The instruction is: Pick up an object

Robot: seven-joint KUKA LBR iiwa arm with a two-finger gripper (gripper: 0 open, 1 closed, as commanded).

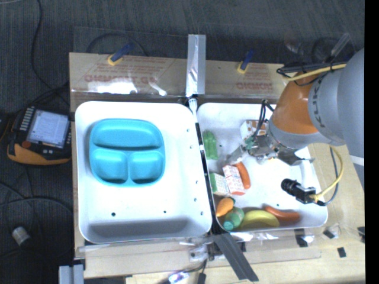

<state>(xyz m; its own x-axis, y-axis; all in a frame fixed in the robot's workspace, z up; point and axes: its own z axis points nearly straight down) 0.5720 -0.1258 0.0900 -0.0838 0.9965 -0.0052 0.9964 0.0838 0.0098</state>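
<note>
Grey arm (331, 105) hangs over the right bin (308, 176), gripper (256, 144) near the carton (232, 179), perhaps empty; grip unclear.

We see the grey arm (346, 105) reaching in from the right, its orange band (293, 108) sitting just above the wrist. The gripper (256, 144) points leftward and downward at a slant.

No legible text. Red print on the clear plastic sheets (124, 76) behind the bins is mirrored and blurred; carton (232, 181) label is too small to read.
</note>
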